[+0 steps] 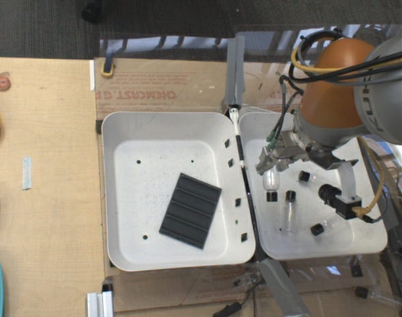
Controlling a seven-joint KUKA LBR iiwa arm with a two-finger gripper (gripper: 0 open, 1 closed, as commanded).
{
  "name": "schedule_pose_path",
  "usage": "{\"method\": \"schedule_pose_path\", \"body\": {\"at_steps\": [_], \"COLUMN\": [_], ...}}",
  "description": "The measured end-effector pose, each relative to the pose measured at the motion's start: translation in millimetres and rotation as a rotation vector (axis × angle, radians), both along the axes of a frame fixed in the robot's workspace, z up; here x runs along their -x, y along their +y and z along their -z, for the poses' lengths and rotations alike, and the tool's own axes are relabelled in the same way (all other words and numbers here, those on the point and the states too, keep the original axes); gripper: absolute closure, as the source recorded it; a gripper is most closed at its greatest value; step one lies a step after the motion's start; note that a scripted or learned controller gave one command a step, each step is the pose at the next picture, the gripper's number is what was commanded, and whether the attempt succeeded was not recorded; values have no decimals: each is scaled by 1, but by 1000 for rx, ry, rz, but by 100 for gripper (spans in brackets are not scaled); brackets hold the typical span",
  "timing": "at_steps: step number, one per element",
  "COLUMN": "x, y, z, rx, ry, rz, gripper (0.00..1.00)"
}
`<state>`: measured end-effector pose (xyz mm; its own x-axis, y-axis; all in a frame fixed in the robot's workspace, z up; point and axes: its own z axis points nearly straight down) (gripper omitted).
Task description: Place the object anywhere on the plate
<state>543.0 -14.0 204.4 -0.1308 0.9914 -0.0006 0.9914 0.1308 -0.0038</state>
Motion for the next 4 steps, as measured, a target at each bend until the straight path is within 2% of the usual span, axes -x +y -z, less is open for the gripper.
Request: {"method": "schedule_pose_path", "body": {"at_steps": [1,2,3,4], "x": [11,66,65,65], "y": [67,91,134,162], "z": [14,14,-70,-7], "rx": [0,-2,-1,-4], "ry": [0,1,-3,1], "rz": [-70,-409,-750,-1035], "gripper": [100,100,100,100]}}
